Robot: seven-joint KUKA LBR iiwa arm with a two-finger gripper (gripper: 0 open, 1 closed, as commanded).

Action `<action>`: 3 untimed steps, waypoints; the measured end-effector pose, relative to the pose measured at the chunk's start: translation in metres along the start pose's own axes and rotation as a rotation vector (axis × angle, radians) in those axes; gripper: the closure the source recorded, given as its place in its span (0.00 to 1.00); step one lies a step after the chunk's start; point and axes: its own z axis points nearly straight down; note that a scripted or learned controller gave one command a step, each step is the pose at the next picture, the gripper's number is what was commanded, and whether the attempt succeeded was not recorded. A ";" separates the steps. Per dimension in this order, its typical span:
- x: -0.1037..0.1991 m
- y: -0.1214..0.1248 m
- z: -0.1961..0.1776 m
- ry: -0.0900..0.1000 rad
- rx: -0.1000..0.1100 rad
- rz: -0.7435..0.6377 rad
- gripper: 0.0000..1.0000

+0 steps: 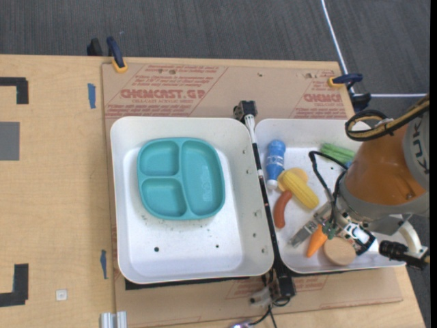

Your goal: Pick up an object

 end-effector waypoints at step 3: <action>-0.005 0.013 0.000 0.001 0.000 -0.648 0.00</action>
